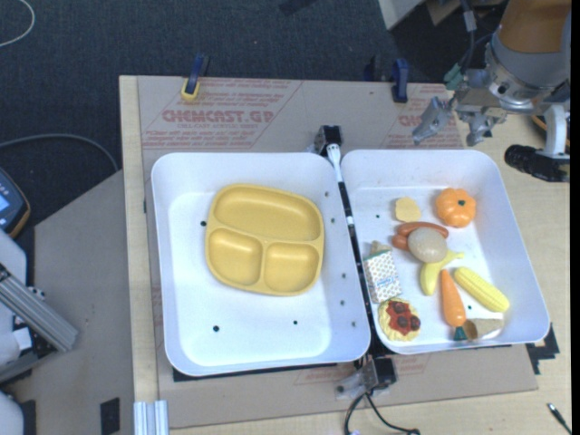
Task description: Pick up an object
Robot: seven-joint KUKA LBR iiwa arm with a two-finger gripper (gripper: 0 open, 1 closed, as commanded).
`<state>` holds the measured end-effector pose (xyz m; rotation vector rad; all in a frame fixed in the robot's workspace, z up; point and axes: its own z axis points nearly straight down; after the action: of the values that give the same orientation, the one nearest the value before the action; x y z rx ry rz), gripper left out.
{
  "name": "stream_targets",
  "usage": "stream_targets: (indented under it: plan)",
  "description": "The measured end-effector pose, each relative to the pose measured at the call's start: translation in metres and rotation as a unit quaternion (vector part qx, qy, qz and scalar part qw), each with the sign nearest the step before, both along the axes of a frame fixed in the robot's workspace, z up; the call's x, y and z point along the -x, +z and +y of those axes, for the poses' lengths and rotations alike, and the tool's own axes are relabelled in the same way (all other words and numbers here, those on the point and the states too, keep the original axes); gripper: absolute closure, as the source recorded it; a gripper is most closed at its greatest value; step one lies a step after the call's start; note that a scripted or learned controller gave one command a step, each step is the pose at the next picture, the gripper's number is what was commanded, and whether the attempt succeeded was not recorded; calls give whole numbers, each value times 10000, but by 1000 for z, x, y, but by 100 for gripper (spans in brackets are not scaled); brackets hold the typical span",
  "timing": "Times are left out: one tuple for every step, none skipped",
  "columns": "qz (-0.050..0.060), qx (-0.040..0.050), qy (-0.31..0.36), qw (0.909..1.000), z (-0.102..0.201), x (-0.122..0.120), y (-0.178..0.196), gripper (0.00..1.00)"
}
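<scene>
two shallow white bins are seen side by side on the tabletop (pixel 227 107). the left bin (pixel 181 333) holds a yellow divided plate (pixel 265 239) near its centre. the right bin (pixel 517 243) carries a cluster of toy food. an orange pumpkin (pixel 455 207) lies toward one o'clock of that bin's middle, with a pale yellow chip (pixel 407 209) just to its nine o'clock. a sausage (pixel 410 236) is partly covered by a beige egg (pixel 426 245), and a banana (pixel 431 274) is touching the egg at six o'clock. a carrot (pixel 451 299) and a corn cob (pixel 481 289) are placed beside each other toward five o'clock. a small pizza (pixel 400 319) sits at the bin's seven o'clock corner, and a patterned packet (pixel 382 275) lies just above it by the left wall.

the arm (pixel 535 25) is seen at the frame's two o'clock corner. the tool (pixel 458 120) hangs over the tabletop just beyond the right bin's twelve o'clock rim, well apart from the toys. its fingers (pixel 430 123) are spread apart, and nothing is held between them.
</scene>
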<state>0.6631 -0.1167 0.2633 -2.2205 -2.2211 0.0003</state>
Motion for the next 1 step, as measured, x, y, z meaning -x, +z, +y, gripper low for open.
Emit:
stream_targets:
  plan:
    - [9,1,-1,10000,3,6,-59,0]
